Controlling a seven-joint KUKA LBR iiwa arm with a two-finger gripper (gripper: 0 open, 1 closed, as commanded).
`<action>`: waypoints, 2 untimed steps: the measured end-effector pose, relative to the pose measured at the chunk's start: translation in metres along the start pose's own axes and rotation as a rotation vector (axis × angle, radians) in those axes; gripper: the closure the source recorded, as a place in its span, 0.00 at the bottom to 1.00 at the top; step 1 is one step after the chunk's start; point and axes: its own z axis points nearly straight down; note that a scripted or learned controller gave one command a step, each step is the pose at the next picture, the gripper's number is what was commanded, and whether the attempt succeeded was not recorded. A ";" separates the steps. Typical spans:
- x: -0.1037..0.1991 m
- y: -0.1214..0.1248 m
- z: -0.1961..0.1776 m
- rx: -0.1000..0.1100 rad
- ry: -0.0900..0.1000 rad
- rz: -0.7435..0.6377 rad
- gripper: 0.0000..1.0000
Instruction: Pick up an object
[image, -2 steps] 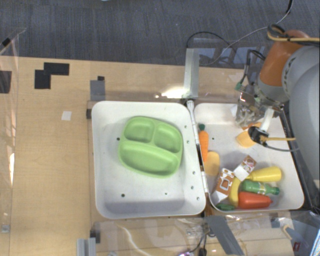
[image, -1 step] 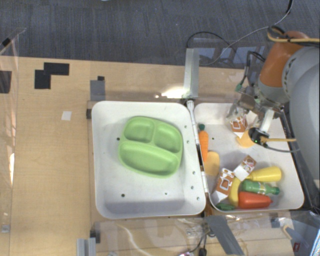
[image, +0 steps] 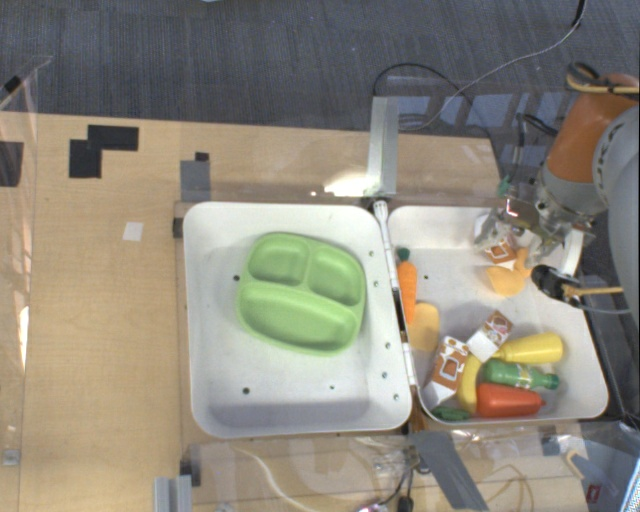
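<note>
The right bin (image: 450, 235) holds several toy foods. My gripper (image: 508, 236) hangs low over its back right corner, right above a small orange-and-white carton (image: 499, 253). An orange wedge (image: 506, 281) lies just in front of that carton. A carrot (image: 407, 288) and a pale yellow piece (image: 425, 326) lie along the bin's left wall. Piled at the front are two small cartons (image: 449, 362), a banana (image: 468, 381), a yellow squash (image: 533, 349), a green bottle (image: 520, 376) and a red pepper (image: 508, 400).
The left bin (image: 200, 330) holds a green divided plate (image: 300, 292). A metal post (image: 384, 140) rises behind the divider between the bins. The arm's orange band (image: 585, 135) is at the far right, with cables behind it.
</note>
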 end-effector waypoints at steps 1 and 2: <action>-0.011 0.011 0.024 0.018 0.008 -0.271 0.00; -0.011 0.011 0.024 0.017 0.008 -0.272 0.00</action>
